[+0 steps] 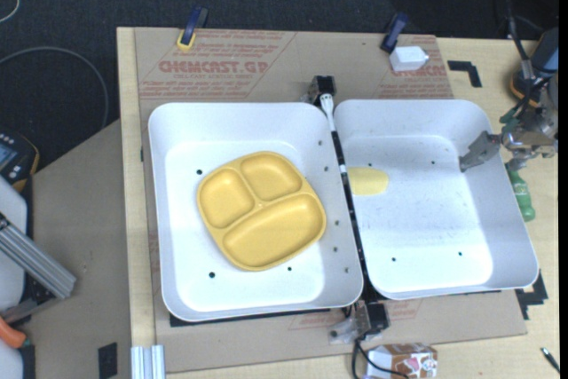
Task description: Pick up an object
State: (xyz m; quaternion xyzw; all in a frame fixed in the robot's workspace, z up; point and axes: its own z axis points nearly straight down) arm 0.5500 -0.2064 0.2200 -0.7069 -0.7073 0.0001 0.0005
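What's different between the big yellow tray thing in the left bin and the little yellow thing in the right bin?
The yellow divided plate is much larger than the small pale yellow object. The plate has three moulded compartments; the small object looks plain, its shape too small to tell. The plate lies mid-bin in the left bin; the small object sits against the right bin's left wall. Both are yellow.

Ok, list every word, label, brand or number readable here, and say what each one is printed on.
"CHEMCAST GP", in red print on the brown protective sheet covering the bench behind the left bin.
The smaller red line above it on the same sheet: too small to read.
Red print on the sheet behind the right bin, near the white block: partly covered and blurred, not readable.
The packet at the front edge: print too blurred to read.
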